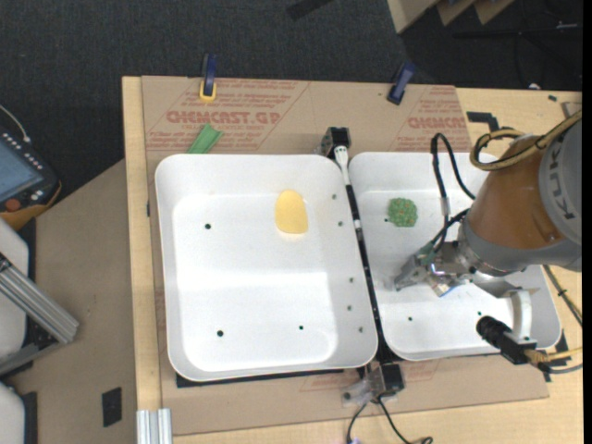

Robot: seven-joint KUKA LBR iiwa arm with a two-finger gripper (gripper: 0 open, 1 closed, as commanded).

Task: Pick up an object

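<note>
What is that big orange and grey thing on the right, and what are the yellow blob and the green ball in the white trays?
That big thing is a robot arm. A computer program moves it. At its tip is a gripper, a small hand with two fingers for picking things up. The picture comes from one camera fixed above the bench, looking down at a slant.

On the bench sit two shallow white trays side by side. The left tray has a soft-looking yellow lump in it. The right tray has a small green ball, and the gripper is down low in this tray, a little way from the ball. I cannot see anything held in the gripper, and it is too small to tell how it is set.
</note>
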